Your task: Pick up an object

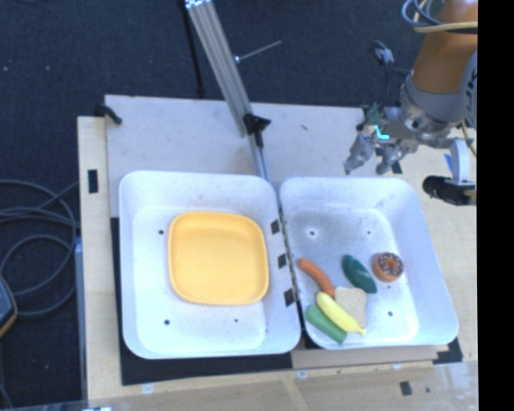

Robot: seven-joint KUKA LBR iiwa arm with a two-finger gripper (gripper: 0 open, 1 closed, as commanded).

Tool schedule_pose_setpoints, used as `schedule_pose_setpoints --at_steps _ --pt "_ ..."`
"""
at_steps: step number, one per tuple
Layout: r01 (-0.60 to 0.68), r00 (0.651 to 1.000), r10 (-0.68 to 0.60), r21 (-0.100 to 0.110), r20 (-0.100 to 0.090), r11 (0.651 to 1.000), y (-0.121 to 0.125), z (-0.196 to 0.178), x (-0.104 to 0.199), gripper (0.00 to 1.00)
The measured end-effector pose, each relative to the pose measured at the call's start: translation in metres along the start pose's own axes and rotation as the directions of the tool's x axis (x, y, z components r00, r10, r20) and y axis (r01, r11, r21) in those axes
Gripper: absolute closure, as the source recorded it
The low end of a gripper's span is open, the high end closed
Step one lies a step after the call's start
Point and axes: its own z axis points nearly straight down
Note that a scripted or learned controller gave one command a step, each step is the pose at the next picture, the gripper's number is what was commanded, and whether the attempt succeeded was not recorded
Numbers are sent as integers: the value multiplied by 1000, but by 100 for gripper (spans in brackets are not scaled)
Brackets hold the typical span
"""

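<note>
Pincer above rt bin, open.

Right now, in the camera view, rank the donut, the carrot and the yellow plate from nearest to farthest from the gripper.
Measured from the gripper, above the right bin's far edge:
1. Donut, right bin's right side.
2. Carrot, right bin's left side.
3. Yellow plate, left bin.

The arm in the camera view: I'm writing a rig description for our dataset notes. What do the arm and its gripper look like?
The arm has a rounded grey wrist housing below a broad orange band. Thin looped cables run beside the band at the top. The gripper is a small grey metal assembly with a tiny teal light glowing on it, ending in narrow grey parts that point down.
</note>
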Motion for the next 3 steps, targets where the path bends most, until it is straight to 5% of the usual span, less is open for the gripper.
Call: schedule_pose_setpoints --at_steps 1,3 --pt "0 1000 0 0 0 1000 0 0 0 0" --pt "0 1000 0 4 1 1000 5 85 -1 0"
